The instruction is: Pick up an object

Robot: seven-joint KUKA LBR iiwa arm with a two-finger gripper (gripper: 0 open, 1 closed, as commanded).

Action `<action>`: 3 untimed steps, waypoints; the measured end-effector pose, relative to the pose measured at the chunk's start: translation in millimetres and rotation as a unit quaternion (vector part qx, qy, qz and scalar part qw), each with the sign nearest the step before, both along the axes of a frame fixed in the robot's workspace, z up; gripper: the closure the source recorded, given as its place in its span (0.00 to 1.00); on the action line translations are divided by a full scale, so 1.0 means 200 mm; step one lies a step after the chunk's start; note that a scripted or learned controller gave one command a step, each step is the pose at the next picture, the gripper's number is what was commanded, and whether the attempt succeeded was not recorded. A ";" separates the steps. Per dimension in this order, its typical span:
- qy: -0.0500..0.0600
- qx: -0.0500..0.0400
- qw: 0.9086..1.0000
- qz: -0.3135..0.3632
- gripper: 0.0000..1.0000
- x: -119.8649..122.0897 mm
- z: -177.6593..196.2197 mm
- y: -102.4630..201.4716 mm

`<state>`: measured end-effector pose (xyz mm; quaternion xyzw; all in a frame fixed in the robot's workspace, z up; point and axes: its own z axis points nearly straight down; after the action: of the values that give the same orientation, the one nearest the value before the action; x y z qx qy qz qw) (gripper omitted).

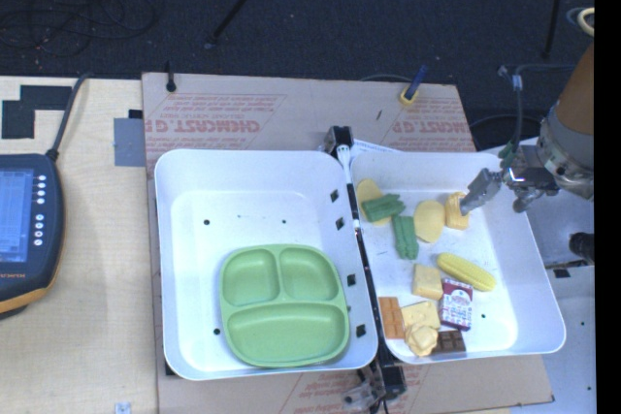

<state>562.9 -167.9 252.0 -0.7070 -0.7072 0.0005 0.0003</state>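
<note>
White left bin (pixel 184 208) holds light green divided tray (pixel 284 304). White right bin (pixel 524 305): two dark green pieces (pixel 383 207), yellow corn (pixel 467 271), pale yellow lumps (pixel 428 220), red-and-white carton (pixel 456 304), orange wafer (pixel 390 316), brown chocolate (pixel 448 341). Brown cardboard (pixel 291 116) with red print.

The arm (pixel 582 126) is cut off at the right edge; the hand (pixel 477 194) covers part of a yellow piece (pixel 454 214).

Even, fairly bright light falls from overhead; the two white bins (pixel 194 184) glare almost to whiteness. Shadows are soft and short. Left of the end effector (pixel 477 192), detail stays slightly soft and grainy.
</note>
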 end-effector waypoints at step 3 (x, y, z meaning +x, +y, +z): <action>0.001 0.002 1.000 -0.002 1.00 0.11 -0.77 0.35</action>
<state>585.5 -96.9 98.9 -0.7084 -0.7058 -0.0002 0.0020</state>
